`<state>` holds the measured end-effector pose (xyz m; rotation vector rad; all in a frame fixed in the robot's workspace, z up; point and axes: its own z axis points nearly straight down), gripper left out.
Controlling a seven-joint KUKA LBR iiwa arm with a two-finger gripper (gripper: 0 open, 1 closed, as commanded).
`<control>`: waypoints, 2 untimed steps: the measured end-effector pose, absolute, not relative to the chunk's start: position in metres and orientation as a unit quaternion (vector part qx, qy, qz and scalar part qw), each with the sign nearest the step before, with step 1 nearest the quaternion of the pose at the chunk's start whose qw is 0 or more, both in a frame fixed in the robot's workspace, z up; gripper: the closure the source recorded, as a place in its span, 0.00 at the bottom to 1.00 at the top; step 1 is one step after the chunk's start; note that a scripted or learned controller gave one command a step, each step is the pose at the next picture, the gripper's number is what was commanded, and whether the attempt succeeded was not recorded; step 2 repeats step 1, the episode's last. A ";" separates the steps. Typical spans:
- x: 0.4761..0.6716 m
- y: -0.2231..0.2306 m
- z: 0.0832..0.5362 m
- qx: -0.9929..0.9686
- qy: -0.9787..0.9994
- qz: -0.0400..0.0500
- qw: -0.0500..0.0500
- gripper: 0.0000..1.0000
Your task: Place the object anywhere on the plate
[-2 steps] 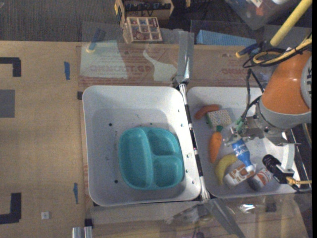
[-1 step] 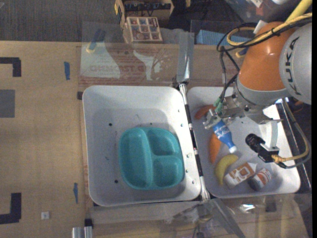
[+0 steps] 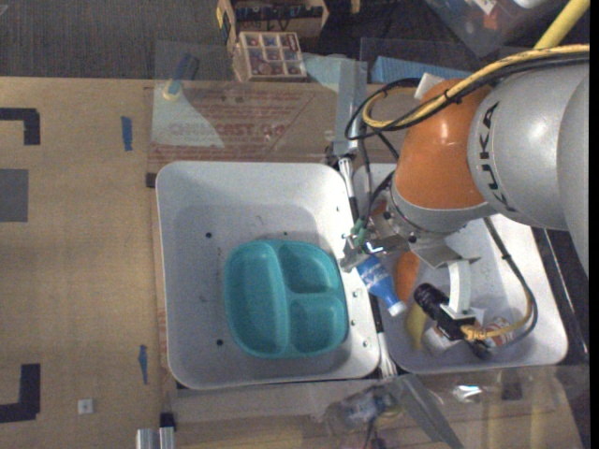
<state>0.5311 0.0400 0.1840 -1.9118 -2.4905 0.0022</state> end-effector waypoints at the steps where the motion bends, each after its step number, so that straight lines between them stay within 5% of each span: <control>1: 0.531 0.040 0.184 -0.609 -0.793 0.001 0.001 0.00; 2: 0.531 0.040 0.184 -0.609 -0.793 0.001 0.001 0.00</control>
